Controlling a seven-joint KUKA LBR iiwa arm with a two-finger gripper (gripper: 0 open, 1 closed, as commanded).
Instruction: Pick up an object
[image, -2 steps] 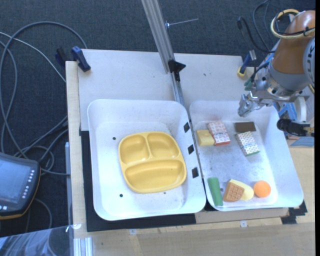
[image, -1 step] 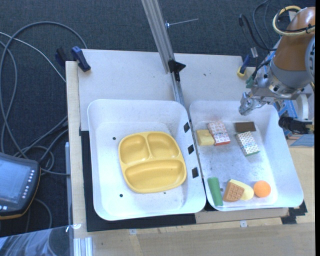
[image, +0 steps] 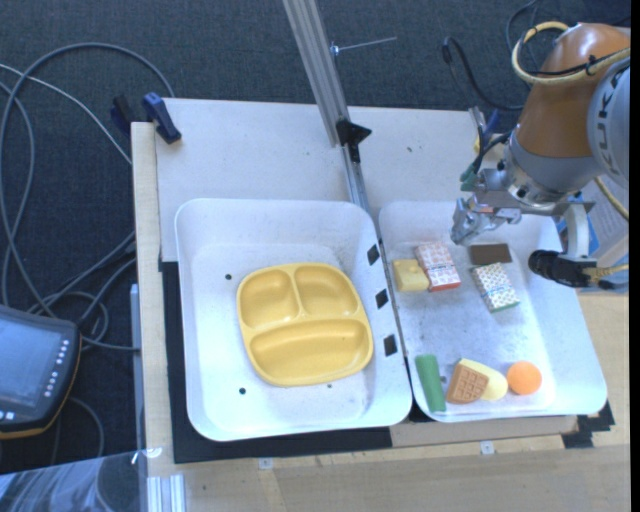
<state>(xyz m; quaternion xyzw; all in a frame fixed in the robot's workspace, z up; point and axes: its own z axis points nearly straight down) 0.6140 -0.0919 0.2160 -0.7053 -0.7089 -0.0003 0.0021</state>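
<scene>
The pincer (image: 472, 228) hangs over the far end of the right bin (image: 565, 395), just beside a brown block (image: 490, 254); whether it is open or closed I cannot tell. To pick well, I judge it should centre over that block, clear of the patterned box (image: 496, 287), and descend straight.

Partial letters "UK" on the arm (image: 612, 110), nothing else legible

robotics lab | white bins (image: 200, 300) on bench | loose cables (image: 40, 200) | teach pendant (image: 30, 380)
</scene>
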